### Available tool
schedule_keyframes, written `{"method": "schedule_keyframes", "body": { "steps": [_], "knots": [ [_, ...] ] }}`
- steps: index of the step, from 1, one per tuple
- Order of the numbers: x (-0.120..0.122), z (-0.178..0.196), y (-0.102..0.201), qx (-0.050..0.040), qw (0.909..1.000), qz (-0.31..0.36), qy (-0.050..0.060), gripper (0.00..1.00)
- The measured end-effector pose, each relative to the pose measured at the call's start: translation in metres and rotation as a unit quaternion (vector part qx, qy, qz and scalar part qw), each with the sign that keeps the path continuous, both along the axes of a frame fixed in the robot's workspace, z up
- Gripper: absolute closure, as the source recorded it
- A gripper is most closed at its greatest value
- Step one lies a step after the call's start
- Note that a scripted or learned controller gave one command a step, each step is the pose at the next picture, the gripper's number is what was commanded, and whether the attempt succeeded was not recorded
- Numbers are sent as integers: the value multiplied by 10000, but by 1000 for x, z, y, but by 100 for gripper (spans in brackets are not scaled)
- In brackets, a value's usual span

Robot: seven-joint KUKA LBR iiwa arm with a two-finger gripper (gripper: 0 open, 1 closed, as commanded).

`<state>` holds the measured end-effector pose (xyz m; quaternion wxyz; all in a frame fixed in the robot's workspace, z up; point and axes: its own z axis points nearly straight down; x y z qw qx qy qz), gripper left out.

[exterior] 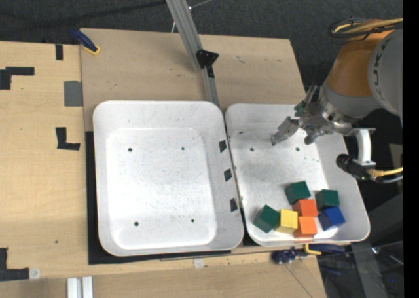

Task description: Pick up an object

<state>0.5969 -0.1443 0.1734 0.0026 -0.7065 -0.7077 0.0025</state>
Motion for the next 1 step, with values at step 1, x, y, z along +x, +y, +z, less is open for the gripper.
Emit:
{"method": "schedule_keyframes", "body": {
  "steps": [1],
  "knots": [
    [2,-45,-2,-3,10000,-2,-4,0]
  ]
}}
